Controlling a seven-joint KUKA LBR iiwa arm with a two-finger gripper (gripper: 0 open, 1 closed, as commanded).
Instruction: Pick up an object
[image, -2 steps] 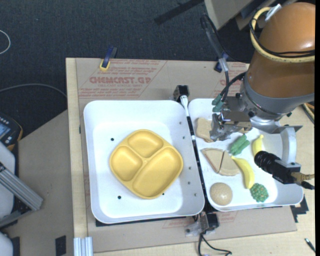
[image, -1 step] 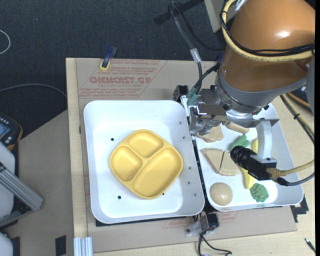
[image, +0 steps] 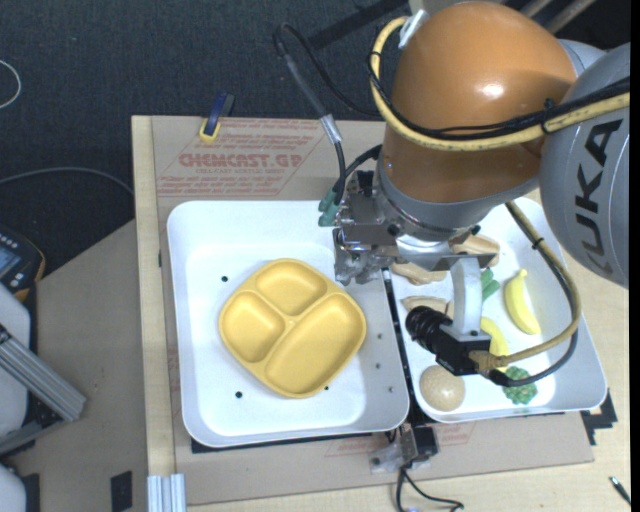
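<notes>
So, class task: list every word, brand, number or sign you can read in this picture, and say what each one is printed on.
"CHEMCAST G P", in red, on the brown board under the bins; the last letters are uncertain.
The smaller red lines beneath it on the board are too blurred to read.
"KU", in large black letters, on the grey arm at the right edge; the word is cut off by the frame.
Nothing else carries readable text.

Dark carpet-like floor (image: 120, 50) w/ thin pale cable at upper left. Tabletop (image: 150, 400) is plain tan board, brown cardboard sheet (image: 245, 155) w/ red print on top. Grey metal rail (image: 35, 375) at left edge. Light even, overhead.
</notes>
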